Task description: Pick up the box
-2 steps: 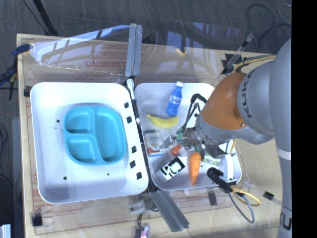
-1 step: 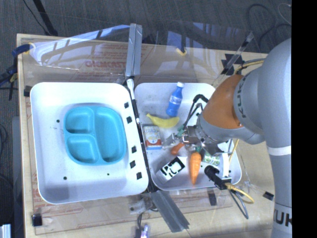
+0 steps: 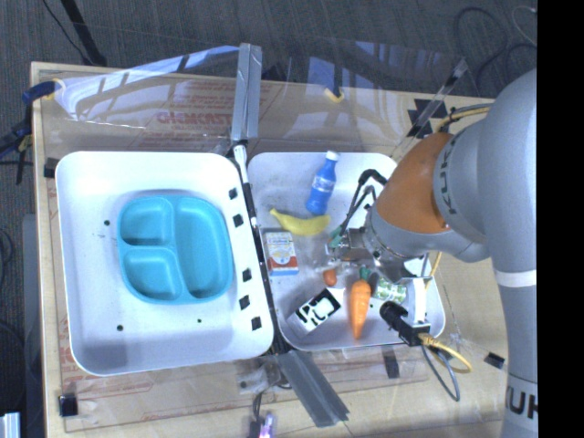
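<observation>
Approach step: small white-and-orange cardboard box (image 3: 280, 250) lying flat, just below the yellow banana (image 3: 300, 221). Tool (image 3: 351, 255) right of box, grip state impossible to tell. Next: shift left, descend.

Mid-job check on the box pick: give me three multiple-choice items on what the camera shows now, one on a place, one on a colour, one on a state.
1. Where does the box lie?
A. in the left bin
B. at the right bin's left wall
C. on the bench outside both bins

2. What colour is the divided tray in the left bin?
A. light blue
B. red
C. yellow

3. How is the bottle resting?
A. lying down, white cap toward the far wall
B. lying on the tray
C. on top of the carrot

Key: 1 B, it lies beside the right bin's left wall, below the banana. 2 A, the tray is light blue. 3 A, it lies flat, cap away from the banana.
</observation>
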`<action>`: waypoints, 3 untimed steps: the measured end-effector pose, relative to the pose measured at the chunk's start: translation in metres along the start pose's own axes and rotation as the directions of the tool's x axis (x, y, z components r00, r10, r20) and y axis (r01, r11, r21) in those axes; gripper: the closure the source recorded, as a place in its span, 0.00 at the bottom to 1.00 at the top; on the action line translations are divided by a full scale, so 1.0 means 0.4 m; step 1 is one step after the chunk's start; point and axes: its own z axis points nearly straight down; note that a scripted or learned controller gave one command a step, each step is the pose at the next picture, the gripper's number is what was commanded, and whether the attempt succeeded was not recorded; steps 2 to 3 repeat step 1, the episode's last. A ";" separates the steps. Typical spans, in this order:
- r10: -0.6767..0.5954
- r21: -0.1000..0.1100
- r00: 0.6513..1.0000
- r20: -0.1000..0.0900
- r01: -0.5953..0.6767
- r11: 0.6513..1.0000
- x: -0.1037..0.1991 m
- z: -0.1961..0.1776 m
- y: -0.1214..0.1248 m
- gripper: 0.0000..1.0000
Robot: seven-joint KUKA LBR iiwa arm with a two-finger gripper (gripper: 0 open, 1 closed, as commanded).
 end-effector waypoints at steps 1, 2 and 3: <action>0.013 0.004 1.000 -0.002 -0.013 1.000 0.116 -0.271 -0.037 1.00; 0.013 0.004 1.000 -0.002 -0.013 1.000 0.116 -0.271 -0.037 1.00; 0.013 0.004 1.000 -0.002 -0.013 1.000 0.116 -0.271 -0.037 1.00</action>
